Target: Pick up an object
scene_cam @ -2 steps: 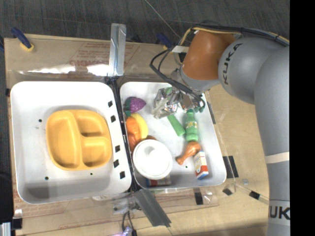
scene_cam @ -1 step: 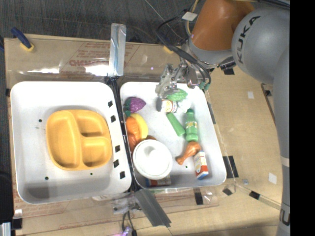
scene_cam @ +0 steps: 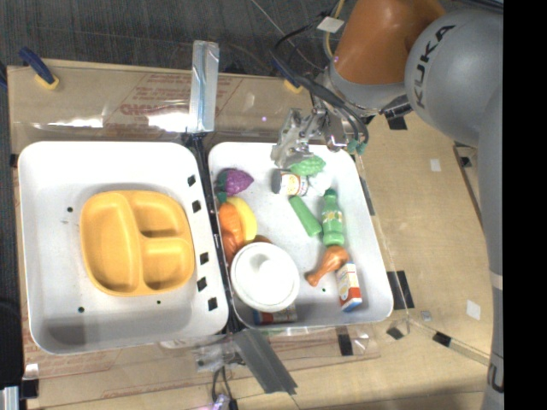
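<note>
Over the far end of the right bin (scene_cam: 369,229), the pincer (scene_cam: 297,150) hangs low above a green-topped item (scene_cam: 306,167); whether its jaws are parted or closed on anything I cannot tell. Within that bin lie a purple piece (scene_cam: 236,180), a green bottle (scene_cam: 332,218), a green stick (scene_cam: 304,215), a white bowl (scene_cam: 265,275) and a small carton (scene_cam: 349,287). Beside it, the left bin (scene_cam: 51,169) carries a yellow divided tray (scene_cam: 137,240).

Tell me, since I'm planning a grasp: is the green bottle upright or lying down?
Lying down. The green bottle rests on its side on the right bin's floor, its length stretched along the floor.
</note>
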